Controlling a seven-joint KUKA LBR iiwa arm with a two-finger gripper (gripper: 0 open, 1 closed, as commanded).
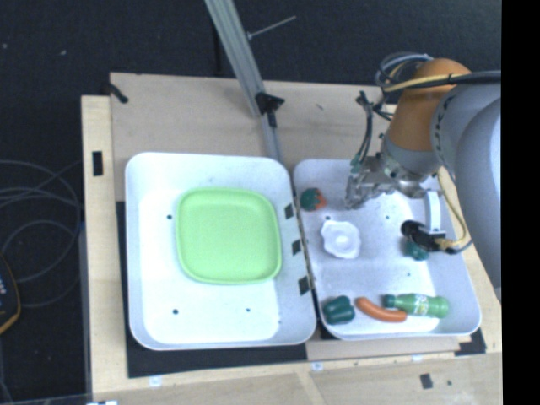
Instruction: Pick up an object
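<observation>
My gripper hangs over the back of the right bin, fingers pointing down, with nothing visible between them. A small green and orange toy lies just to its left near the bin's back left corner. A white cup-like object sits below the gripper in the bin's middle. Along the front edge lie a dark green block, an orange carrot and a green bottle. A dark teal object rests at the right side.
The left bin holds a light green square plate. A grey metal pole slants in from the top down to the gap between the bins. The arm's grey body and orange band overhang the right bin's back right corner.
</observation>
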